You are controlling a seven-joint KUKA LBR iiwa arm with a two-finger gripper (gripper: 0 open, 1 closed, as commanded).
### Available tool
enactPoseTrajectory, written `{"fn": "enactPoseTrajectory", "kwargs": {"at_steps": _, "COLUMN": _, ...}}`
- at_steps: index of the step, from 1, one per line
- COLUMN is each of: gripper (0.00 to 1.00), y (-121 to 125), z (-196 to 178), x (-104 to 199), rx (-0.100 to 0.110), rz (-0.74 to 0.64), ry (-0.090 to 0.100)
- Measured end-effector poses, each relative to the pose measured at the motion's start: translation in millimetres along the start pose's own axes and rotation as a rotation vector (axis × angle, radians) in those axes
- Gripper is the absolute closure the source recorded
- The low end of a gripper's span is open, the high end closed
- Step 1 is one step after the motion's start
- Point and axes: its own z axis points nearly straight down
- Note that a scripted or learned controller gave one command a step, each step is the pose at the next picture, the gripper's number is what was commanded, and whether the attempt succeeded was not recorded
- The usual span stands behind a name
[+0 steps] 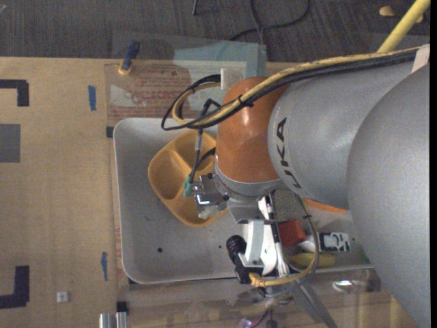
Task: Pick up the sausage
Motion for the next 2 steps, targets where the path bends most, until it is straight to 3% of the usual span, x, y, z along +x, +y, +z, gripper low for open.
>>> {"fn": "enactPoseTrajectory", "kwargs": {"at_steps": 1, "gripper": 1.0, "y": 2.9, "z": -45.1, "x": 32.6, "rx": -0.002, "rz": 0.001, "ry": 0.0}}
{"fn": "enactPoseTrajectory", "kwargs": {"at_steps": 2, "gripper": 1.0, "y": 3.3, "z": -31.3, "x": 45.3, "rx": 0.001, "rz": -0.242, "ry": 0.0}}
